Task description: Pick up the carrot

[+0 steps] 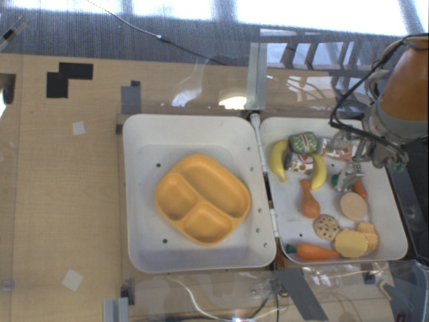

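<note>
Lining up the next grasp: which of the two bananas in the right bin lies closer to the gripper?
The right-hand banana, just right of the can. It lies a short way left of the gripper; the other banana sits by the bin's left wall.

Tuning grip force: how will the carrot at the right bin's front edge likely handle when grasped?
The carrot looks like smooth moulded plastic, so probably stiff, light and a bit slippery. Its tapered round body may roll or squirt out. The cookie sits close, crowding a grasp.
</note>
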Action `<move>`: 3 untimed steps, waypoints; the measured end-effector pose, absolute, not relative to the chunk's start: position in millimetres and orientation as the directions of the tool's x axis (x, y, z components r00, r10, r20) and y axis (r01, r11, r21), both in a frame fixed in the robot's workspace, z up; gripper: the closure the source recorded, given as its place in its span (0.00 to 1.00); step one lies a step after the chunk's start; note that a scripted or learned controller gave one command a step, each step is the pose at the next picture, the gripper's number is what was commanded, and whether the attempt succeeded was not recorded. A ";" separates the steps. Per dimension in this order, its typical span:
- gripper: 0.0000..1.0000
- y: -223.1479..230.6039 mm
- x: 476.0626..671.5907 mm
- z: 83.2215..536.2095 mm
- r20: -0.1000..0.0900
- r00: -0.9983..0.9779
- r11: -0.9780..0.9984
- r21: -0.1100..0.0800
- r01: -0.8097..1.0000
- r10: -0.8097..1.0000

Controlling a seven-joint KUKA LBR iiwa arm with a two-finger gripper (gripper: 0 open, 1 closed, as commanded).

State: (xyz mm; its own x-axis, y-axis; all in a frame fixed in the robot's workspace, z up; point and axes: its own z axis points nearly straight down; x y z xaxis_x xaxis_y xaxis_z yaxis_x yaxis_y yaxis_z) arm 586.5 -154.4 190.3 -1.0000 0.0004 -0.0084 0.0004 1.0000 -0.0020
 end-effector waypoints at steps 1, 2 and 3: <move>0.00 -105.1 540.6 92.1 -0.008 -0.957 0.957 0.003 0.291 0.291; 0.00 -91.8 527.4 201.0 -0.020 -0.949 0.949 0.005 0.314 0.314; 0.00 -107.4 492.7 200.7 -0.007 -0.895 0.895 0.003 0.446 0.446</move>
State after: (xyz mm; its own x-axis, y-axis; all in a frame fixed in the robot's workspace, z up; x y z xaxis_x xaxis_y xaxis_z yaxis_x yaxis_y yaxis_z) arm 492.7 -107.4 200.7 -0.8949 0.4463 -0.0070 0.4463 0.8949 0.0025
